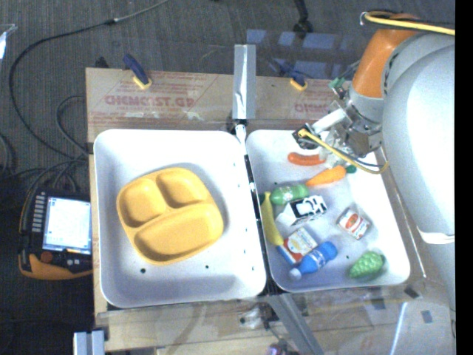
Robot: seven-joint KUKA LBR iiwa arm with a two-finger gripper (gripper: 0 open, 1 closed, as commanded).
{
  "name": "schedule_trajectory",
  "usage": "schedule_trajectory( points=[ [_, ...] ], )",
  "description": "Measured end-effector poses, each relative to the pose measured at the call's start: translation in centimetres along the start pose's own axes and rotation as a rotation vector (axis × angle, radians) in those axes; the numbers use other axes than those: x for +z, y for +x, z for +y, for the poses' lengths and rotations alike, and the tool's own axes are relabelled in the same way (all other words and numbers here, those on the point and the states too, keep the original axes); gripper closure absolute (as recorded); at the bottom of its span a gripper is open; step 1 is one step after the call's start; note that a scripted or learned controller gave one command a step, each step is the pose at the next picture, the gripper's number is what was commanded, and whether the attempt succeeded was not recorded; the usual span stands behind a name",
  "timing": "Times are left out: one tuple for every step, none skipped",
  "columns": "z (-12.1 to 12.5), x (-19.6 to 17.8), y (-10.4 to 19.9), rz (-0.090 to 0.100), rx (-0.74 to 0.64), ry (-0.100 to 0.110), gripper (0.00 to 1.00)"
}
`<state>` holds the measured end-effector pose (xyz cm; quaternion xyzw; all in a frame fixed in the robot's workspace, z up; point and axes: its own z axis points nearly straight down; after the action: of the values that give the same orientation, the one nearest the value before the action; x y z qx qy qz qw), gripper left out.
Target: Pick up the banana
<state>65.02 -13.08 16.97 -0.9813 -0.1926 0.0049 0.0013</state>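
Your banana (270,220) is not yet picked up: it lies in the right bin (399,261), a thin yellow strip pressed along the bin's 9 o'clock wall, partly tucked under the green item (288,194) and beside the white packet (301,241). So, as far as you can judge, the whole grasp and lift is left to do.

The gripper (314,137) hangs over the 12 o'clock end of that same bin, near the red-orange sausage-shaped toy (303,158) and above the carrot (328,174). Whether it is open or closed you cannot tell from this slanted view, and nothing can be seen between its tips. The banana sits well apart from it, toward 7 o'clock.

The arm (421,124) comes in from 3 o'clock, its orange band (373,58) above the wrist, the wrist tipped toward the bin's upper corner.

Other clutter shares the bin: a blue bottle (314,259) at 6 o'clock, a green bumpy toy (367,265) at 5 o'clock, and a small can (353,223) toward 3 o'clock. The left bin (111,272) holds a yellow divided plate (171,214). You would likely need to move down toward the wall, where room is tight.
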Motion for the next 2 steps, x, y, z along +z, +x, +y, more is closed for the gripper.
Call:
schedule_trajectory(
  points=[
    [-2.79, -11.42, 0.80, 0.007, 0.187, -0.001, 1.00],
    [-2.74, -11.41, 0.76, 0.007, 0.187, -0.001, 0.00]
  ],
)
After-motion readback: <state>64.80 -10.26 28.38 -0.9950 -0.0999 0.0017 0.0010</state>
